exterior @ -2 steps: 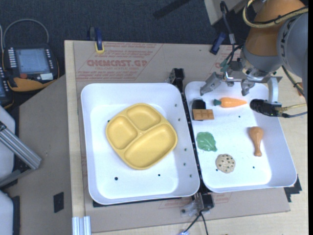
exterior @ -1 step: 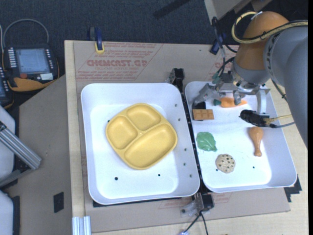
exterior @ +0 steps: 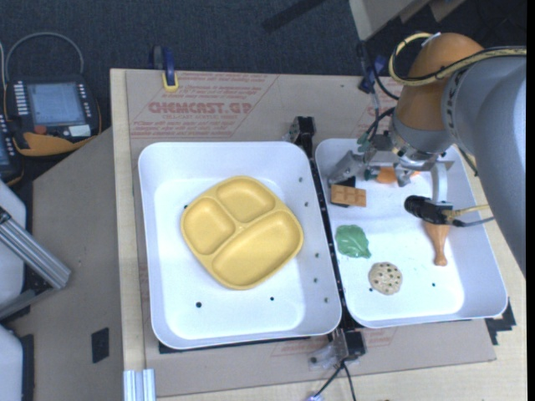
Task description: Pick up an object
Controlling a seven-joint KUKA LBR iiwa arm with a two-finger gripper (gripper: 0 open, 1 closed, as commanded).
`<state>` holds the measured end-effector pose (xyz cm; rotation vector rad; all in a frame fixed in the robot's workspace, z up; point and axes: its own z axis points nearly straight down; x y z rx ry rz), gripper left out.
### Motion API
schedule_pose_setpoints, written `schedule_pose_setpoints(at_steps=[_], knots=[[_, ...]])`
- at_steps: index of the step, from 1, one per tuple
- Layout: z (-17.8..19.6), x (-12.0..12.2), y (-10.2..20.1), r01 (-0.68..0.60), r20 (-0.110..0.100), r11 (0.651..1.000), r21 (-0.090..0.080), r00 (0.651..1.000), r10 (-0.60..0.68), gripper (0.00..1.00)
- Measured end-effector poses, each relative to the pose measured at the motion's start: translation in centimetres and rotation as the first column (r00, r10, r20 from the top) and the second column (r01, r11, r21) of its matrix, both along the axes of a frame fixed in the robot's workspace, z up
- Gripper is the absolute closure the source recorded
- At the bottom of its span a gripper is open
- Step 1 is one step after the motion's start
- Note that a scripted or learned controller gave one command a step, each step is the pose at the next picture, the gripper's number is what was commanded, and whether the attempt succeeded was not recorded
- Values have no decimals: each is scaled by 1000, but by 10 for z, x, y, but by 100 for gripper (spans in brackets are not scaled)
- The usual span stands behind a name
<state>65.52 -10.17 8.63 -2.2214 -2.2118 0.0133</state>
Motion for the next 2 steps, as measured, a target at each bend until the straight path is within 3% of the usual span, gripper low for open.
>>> schedule_pose_setpoints(at_steps=[1, 2], knots=[[8, -2, 1, -1, -6, 1000, 3, 1000, 1, 100], [54, 1, -5, -4, 18, 1000, -1, 1000, 4, 100]])
